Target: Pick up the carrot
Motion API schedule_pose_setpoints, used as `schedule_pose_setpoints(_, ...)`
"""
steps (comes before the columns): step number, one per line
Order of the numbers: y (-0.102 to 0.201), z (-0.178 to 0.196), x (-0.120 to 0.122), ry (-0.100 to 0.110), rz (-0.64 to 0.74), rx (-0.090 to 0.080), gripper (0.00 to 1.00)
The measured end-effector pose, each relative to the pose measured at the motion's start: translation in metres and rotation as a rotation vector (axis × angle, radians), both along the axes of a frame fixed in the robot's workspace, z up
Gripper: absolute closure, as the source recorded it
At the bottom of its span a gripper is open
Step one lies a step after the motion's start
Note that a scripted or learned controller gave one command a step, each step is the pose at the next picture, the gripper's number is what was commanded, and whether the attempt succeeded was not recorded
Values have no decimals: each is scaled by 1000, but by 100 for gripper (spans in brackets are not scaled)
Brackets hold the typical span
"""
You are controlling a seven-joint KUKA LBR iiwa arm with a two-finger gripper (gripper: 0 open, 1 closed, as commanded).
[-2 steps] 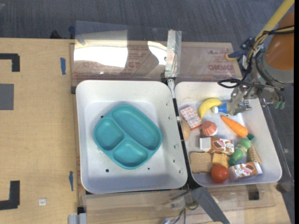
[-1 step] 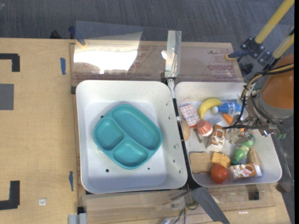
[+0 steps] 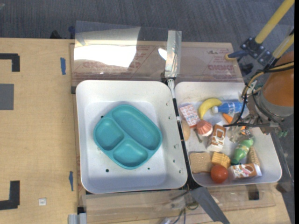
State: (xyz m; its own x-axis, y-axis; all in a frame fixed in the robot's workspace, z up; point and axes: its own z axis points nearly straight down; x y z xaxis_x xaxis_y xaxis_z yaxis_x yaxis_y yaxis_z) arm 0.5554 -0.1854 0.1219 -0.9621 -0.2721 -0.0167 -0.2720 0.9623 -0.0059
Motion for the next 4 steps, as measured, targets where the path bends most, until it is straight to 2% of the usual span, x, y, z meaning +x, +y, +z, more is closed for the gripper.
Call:
schedule_pose_setpoints(1, 47, 75, -9, 2, -144, 3, 100)
schedule_pose_setpoints(2, 111, 153, 29, 2, -150, 5, 100)
schedule_pose_setpoints(3, 73, 60, -70, 21, -149, 3, 100)
schedule_pose_setpoints(4, 50, -11, -41, 2, -131, 1, 100)
